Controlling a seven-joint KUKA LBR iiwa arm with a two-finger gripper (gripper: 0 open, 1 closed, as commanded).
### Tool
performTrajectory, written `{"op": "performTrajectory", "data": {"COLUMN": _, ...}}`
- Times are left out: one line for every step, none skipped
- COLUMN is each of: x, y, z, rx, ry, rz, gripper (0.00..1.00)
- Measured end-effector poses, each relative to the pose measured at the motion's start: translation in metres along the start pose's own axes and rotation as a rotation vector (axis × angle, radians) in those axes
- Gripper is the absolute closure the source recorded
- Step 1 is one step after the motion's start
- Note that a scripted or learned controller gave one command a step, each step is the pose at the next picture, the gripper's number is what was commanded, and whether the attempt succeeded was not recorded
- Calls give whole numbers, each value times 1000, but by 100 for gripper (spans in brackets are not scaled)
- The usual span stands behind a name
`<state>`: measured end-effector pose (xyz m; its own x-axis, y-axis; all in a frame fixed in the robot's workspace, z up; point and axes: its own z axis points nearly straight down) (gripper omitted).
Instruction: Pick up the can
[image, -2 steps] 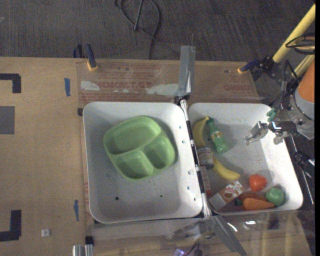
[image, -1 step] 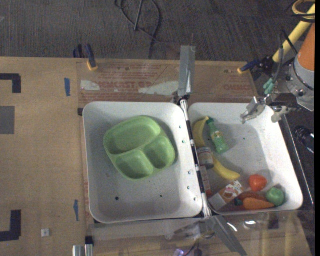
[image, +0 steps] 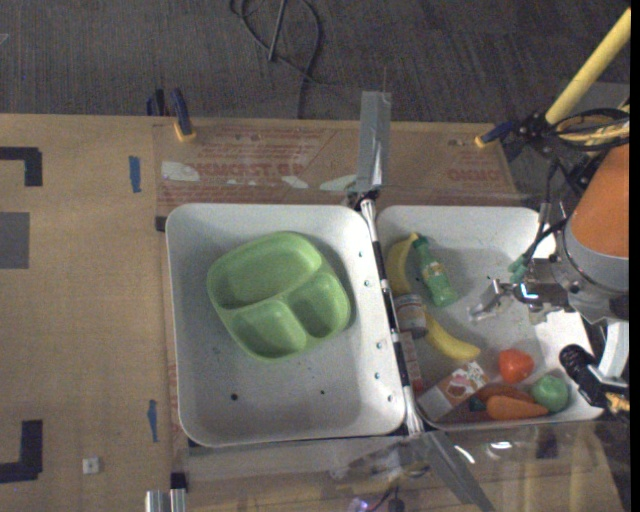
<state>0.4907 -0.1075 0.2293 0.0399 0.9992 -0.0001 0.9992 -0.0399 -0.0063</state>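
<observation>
Pincer (image: 487, 300) open, holding nothing — over right bin (image: 480, 225); can (image: 409, 315) by divider, apart.

I observed the can (image: 410, 315), a small cylinder with a dark body and a paler, metallic-looking band, lying in the right bin (image: 480, 225) hard against its left wall. It rested between the two ends of the banana (image: 425, 310), touching or just beside the fruit. I could not read its label.
</observation>
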Motion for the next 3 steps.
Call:
{"op": "performTrajectory", "data": {"x": -45, "y": -11, "z": 103, "rx": -1, "ry": 0, "rz": 171, "gripper": 0}}
{"op": "performTrajectory", "data": {"x": -27, "y": 75, "z": 131, "rx": -31, "ry": 2, "rz": 309, "gripper": 0}}
{"op": "performTrajectory", "data": {"x": -59, "y": 180, "z": 105, "rx": -8, "ry": 1, "rz": 455, "gripper": 0}}
